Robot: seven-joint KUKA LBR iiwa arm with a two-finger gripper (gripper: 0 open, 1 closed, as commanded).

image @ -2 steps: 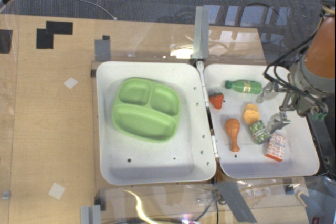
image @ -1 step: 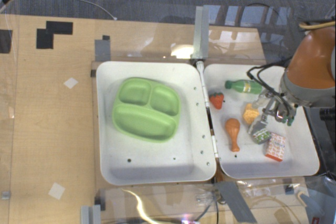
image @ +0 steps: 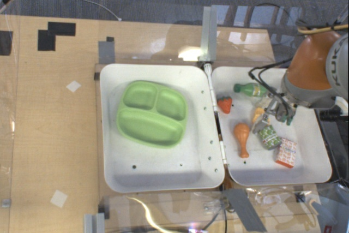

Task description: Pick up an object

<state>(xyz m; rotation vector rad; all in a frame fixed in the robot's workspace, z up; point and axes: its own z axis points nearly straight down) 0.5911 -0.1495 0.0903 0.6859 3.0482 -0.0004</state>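
Left bin [image: 114, 172]: holds a green divided plate [image: 152, 113] with three compartments, lying flat toward the bin's far-left part, its near-right floor bare.
Right bin [image: 305, 172]: carries all the small objects, and the arm reaches into it from the right edge.
Arm [image: 313, 71]: grey with an orange band, hanging over the far-right part of the right bin.
Gripper [image: 271, 114]: low over the middle of the right bin, near its right side; whether its claw is released or clenched cannot be told, since the metal parts blur together there.
Green bottle [image: 250, 89]: lies on its side near the far edge of the right bin, just left of the arm.
Strawberry [image: 224, 105]: red, close to the bin's left wall, toward the far side.
Drumstick [image: 242, 139]: orange, lying on the floor left of centre, bone end toward the near edge.
Yellow piece [image: 258, 115]: small, just beside the gripper; too small to identify.
Green packet [image: 269, 137]: dark patterned, directly below the gripper; contact cannot be judged.
Red-and-white box [image: 286, 152]: flat near the near-right corner, just beside the green packet.
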